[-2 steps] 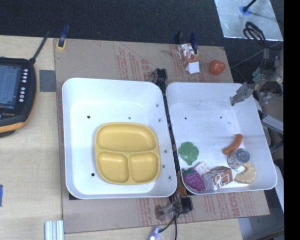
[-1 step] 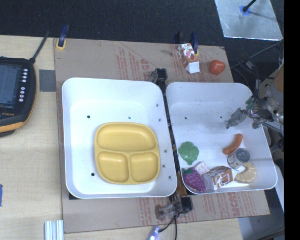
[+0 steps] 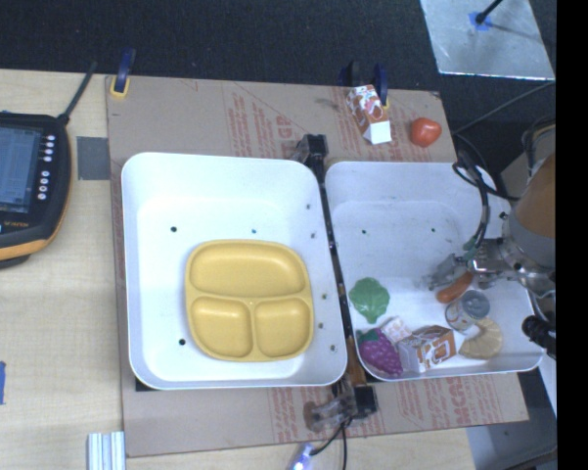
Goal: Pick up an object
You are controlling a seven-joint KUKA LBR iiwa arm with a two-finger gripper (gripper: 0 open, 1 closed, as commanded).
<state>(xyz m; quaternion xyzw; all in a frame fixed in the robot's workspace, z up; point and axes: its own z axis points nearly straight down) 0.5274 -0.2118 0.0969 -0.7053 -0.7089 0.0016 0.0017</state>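
Observation:
My gripper (image 3: 462, 267) reaches into the right bin (image 3: 401, 194) from the right, low over its right-hand side. Just under and in front of it lies an orange sausage-like piece (image 3: 455, 287), touching or nearly touching the gripper. Close by are a small grey can (image 3: 468, 309) and a tan bread piece (image 3: 483, 341). Along the bin's front lie a brown-and-white carton (image 3: 427, 347), purple grapes (image 3: 379, 352) and a green leafy piece (image 3: 370, 298). I see nothing lifted clear of the bin.
The left bin (image 3: 157, 194) holds a yellow divided plate (image 3: 248, 298). Behind the right bin, a small carton (image 3: 369, 114) and a red tomato (image 3: 426, 131) sit on the cardboard. A teach pendant (image 3: 15, 184) lies far left. A black cable (image 3: 477, 196) loops near the arm.

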